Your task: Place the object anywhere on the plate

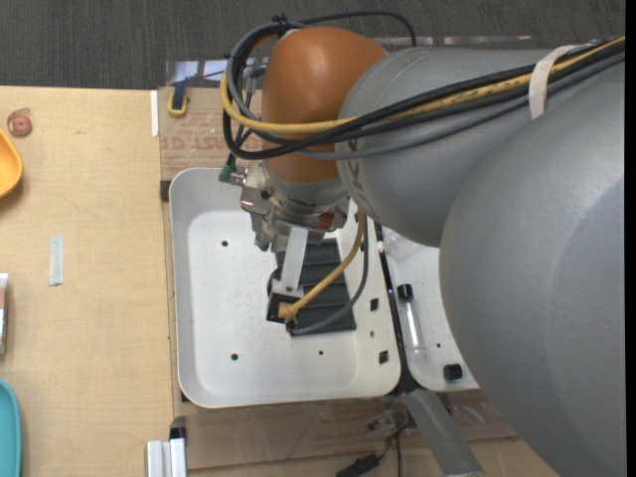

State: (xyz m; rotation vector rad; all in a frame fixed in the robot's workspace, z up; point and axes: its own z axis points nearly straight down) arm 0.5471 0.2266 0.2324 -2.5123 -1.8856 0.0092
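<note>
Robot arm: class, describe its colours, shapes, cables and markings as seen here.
The arm is thick, smooth and grey, with rounded links. A glossy orange band, dome-like from above, sits above the wrist. Black and yellow cables run along its outside and loop over the orange part, bound by a pale strap.

My 1 camera is fixed above the pale wooden bench (89, 346), looking down at a slant on 2 shallow white bins (214, 296); the grey arm (517, 217) looms close at right.
</note>
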